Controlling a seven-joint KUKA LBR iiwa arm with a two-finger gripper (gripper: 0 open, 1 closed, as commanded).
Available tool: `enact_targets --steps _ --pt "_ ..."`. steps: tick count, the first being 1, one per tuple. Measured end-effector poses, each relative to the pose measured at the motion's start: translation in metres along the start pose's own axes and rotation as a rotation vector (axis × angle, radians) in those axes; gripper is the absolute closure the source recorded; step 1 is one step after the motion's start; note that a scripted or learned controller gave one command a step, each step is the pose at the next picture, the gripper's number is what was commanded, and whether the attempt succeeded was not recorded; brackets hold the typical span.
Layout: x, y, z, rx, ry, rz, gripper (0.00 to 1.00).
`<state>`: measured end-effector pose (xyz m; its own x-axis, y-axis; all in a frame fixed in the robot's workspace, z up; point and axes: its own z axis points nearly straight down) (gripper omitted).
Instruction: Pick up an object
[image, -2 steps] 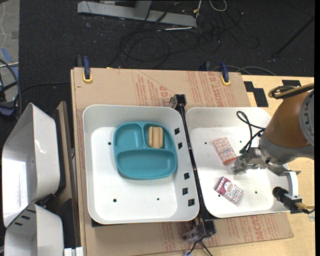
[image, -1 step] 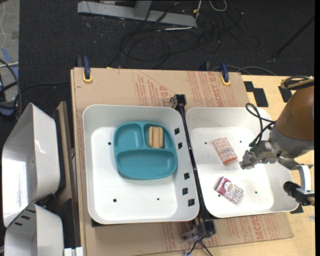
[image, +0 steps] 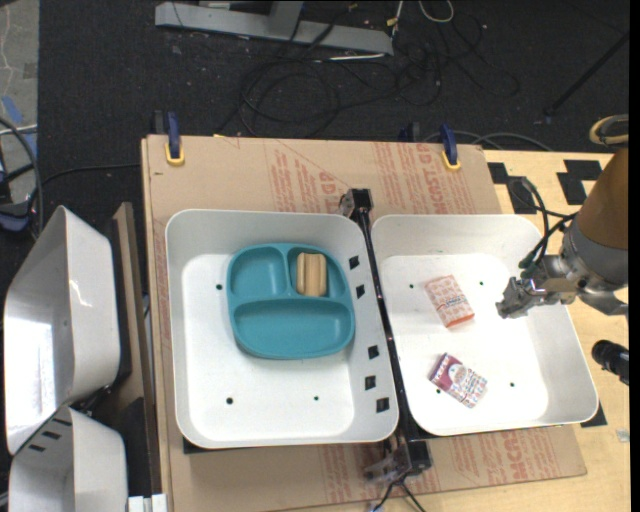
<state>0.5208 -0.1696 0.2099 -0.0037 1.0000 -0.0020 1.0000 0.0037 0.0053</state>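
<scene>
Lying nearest the camera in the right bin (image: 560, 340), the lower packet (image: 458, 380) sits at seven o'clock from the gripper (image: 517, 297). The upper packet (image: 449, 301), closer at nine o'clock, runs its long axis roughly eleven-to-five. Finger state cannot be determined; nothing visibly held.

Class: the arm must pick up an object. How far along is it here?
Done: the gripper has reached over the right bin. In hand: nothing visibly lifted. Left: both packets, upper and lower, lie on the bin floor, so the grasp is still to come.
</scene>
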Motion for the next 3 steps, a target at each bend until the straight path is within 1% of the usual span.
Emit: enact_targets --steps 1,2,3 --pt "0.0 0.001 -0.001 0.004 0.001 0.001 1.0" --pt "0.043 0.013 -0.008 0.004 0.002 -0.003 1.0" --pt "0.098 0.017 -0.004 0.006 0.003 -0.004 1.0"
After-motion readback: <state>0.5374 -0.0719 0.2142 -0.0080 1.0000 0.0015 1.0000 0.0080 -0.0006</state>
